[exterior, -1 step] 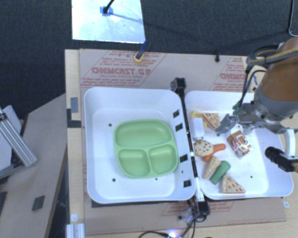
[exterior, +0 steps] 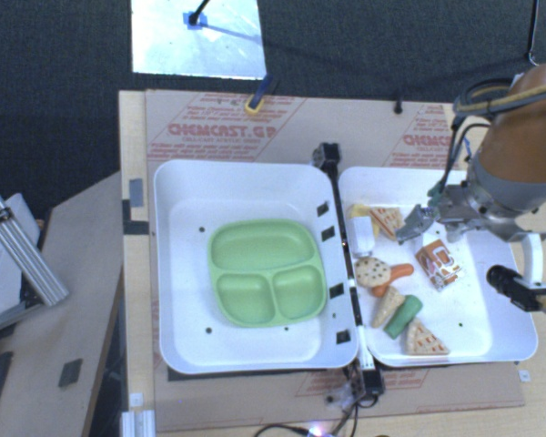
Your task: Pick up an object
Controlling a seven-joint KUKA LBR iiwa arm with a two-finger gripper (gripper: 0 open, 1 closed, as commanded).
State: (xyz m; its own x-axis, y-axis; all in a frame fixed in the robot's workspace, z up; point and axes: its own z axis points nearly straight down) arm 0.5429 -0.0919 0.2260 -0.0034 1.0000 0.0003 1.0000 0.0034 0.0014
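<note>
The right bin [exterior: 505,335] holds several toy foods. A white bottle [exterior: 362,235] and a toast slice [exterior: 386,218] lie at its far left. A cookie [exterior: 371,269] and a carrot [exterior: 401,270] sit in the middle. An orange and white box [exterior: 439,264] lies to their right. Nearer the front are a tan wedge [exterior: 386,306], a green pickle [exterior: 403,317] and a sandwich wedge [exterior: 425,340]. My gripper [exterior: 419,222] hangs over the bin's far middle, just right of the toast slice and above the box. Nothing shows in its grasp.
The left bin [exterior: 177,244] holds a green divided plate [exterior: 264,273]. A black divider [exterior: 341,262] runs between the bins. The arm's grey and orange body [exterior: 523,144] covers the right bin's far right corner. A black part [exterior: 514,288] juts over that bin's right rim.
</note>
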